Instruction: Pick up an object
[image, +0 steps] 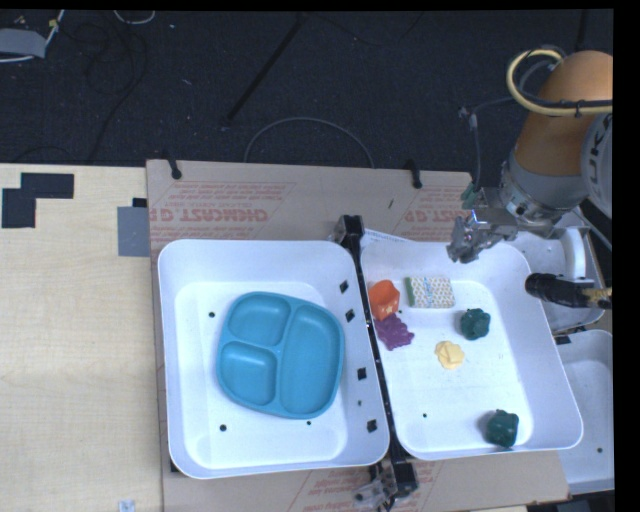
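Observation:
The right bin (545, 340) holds an orange piece (384, 296), a purple piece (393, 333), a speckled pale block (430, 291), a yellow piece (450, 354) and two dark green lumps (474, 322) (502, 428). My gripper (468, 243) hangs above the bin's far edge, up and to the right of the speckled block. Nothing shows between its fingers.
A blue divided plate (280, 352) lies in the left bin (190, 300). A black divider (362, 340) runs between the two bins. Brown cardboard (280, 205) lies under both bins.

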